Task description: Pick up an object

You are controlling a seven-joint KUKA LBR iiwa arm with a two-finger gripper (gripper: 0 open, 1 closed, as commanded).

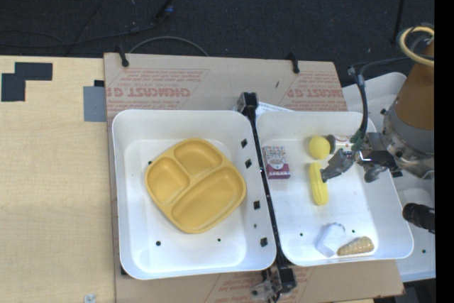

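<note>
The right bin (397, 252) holds several objects. A yellow ball (319, 147) lies near its back, with a long yellow corn-like piece (318, 184) just in front of it. A small pink and white box (276, 161) sits by the divider. A white crumpled object (328, 238) and a tan textured piece (355, 246) lie at the front. My gripper (352, 171) hangs over the right side of this bin, just right of the ball and the yellow piece. It is open, with nothing between its fingers (334, 169).
The left bin (131, 238) holds a yellow divided plate (195, 184). A black divider (259, 188) with clips runs between the bins. Cardboard (213, 85) lies under and behind them. The arm's orange-banded body (418, 92) stands at the right edge.
</note>
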